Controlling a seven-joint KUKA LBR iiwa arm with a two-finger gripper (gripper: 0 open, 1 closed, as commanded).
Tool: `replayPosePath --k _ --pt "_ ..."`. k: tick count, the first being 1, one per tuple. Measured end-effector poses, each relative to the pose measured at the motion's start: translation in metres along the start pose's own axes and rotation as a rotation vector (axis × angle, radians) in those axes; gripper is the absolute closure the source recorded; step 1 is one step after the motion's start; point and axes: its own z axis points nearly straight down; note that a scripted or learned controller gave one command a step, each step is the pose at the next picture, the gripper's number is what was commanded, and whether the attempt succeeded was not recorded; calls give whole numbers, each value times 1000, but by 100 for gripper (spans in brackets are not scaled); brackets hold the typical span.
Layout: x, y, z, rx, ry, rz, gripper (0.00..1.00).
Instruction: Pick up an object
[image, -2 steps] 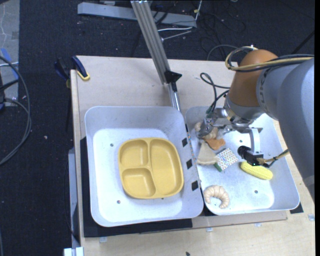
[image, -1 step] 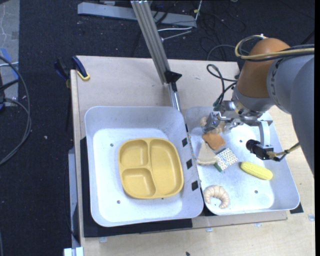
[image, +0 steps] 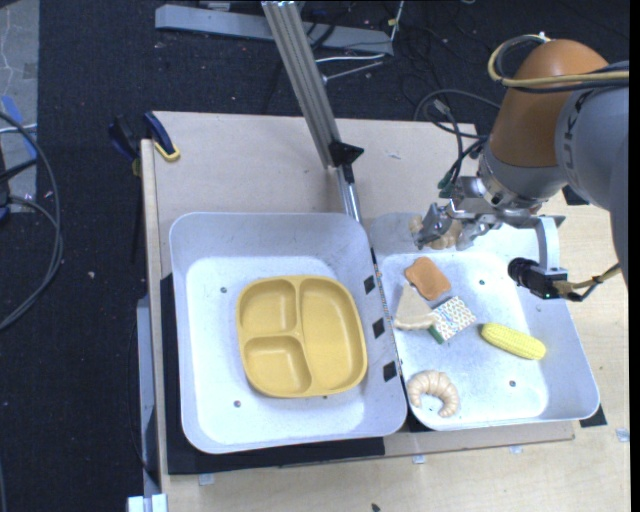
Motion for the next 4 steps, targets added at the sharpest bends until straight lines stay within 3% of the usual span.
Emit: replayPosePath --k 1,2,3,4 --pt "0 1 -3 4 0 1 100" --pt "49 -9 -14 6 3 -5 100" --pt "103 -38 -18 8 3 -5 100" --pt "152 -50 -27 7 3 -6 100"
